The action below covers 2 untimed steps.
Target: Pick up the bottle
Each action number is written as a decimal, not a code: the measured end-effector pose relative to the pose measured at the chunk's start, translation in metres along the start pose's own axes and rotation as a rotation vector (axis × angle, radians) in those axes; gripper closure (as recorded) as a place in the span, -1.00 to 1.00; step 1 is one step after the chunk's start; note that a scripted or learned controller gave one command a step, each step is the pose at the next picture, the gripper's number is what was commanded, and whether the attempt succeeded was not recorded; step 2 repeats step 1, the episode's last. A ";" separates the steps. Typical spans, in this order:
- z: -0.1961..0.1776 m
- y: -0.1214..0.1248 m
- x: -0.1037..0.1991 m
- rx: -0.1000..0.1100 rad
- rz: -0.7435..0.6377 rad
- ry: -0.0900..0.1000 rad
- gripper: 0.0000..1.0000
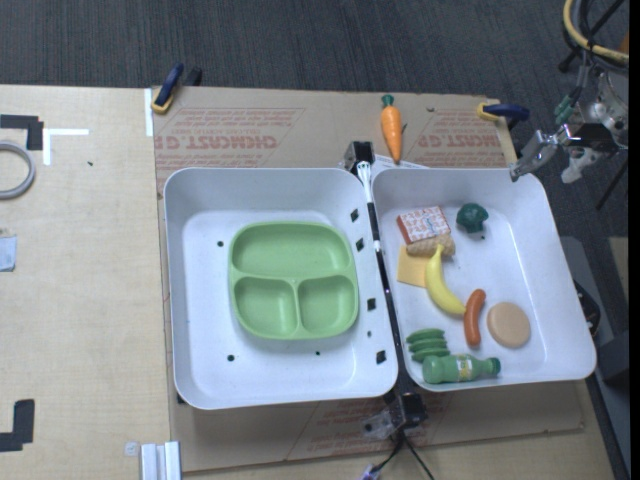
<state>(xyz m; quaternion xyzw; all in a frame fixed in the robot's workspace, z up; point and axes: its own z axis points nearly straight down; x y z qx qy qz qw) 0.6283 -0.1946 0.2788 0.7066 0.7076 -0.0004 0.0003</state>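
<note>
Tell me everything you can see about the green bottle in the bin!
The bottle is small, green and shiny, like toy plastic, with a pale label around its middle and a narrow neck. It lies on its side, neck pointing toward the view's right, in the right bin near the front wall. Green slices sit right beside it, close enough that they may touch. A sausage and a round tan piece lie a bit farther back. The gripper is far off, beyond the bin's back corner.

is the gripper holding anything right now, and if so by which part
Nothing is held. The gripper hangs above the right bin's far corner with nothing between its fingers; the green bottle lies on its side at that bin's near edge.
</note>
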 end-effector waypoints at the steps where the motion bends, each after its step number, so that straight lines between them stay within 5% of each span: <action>1: -0.010 0.001 0.000 -0.001 -0.003 -0.002 1.00; 2: -0.010 0.001 0.000 -0.001 -0.003 -0.002 1.00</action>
